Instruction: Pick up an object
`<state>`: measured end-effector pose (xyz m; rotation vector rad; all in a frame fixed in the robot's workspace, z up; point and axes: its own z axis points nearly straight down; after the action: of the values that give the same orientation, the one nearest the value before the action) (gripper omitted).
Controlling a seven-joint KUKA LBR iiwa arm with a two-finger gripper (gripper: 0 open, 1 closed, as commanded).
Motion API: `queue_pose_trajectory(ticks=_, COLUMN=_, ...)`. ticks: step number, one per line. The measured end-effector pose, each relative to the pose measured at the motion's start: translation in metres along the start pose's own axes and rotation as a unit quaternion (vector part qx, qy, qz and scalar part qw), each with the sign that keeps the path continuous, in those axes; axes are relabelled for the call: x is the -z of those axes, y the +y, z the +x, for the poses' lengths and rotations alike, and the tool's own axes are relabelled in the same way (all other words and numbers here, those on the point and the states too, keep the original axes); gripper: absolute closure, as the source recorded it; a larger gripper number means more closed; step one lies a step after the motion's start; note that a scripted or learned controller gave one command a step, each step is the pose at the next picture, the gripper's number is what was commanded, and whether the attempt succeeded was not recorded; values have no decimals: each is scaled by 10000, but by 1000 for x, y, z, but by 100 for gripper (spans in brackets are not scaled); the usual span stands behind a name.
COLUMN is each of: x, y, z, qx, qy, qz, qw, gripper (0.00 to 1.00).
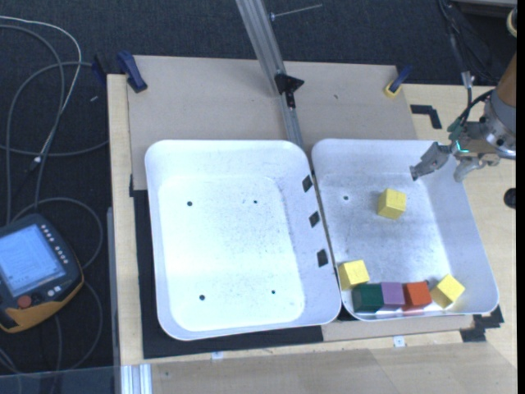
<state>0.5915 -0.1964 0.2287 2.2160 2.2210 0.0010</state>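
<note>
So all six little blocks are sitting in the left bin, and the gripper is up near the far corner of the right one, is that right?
Not quite. The camera view shows all six blocks in the right bin, not the left bin. The gripper is indeed near the right bin's far corner.

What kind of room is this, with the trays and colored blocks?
Probably a robot lab: a gripper hangs over a white bin of blocks, a handheld controller lies nearby, and cables trail across the floor.

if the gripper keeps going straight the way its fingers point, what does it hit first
The gripper sits over the right bin's upper right, fingers spread, pointing down and left. Going straight on, it would likely meet the bare bin floor first, short of the lone yellow cube, though depth is hard to judge from this view.
</note>
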Motion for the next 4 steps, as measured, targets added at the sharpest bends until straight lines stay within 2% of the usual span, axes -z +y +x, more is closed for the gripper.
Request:
queue_pose_trajectory(ticks=1, x=-96, y=-45, z=30, qx=-11, qy=37, qz=72, qw=10000, gripper=0)
queue_pose_trajectory(ticks=2, x=-131, y=14, z=29, qx=3, qy=14, qz=7, qw=10000, gripper=0)
queue_pose_trajectory(ticks=3, x=-118, y=14, z=29, qx=-1, qy=15, qz=1, qw=10000, gripper=100)
queue_pose_trajectory(ticks=4, x=-129, y=56, z=117, qx=35, qy=32, qz=2, qw=10000, gripper=100)
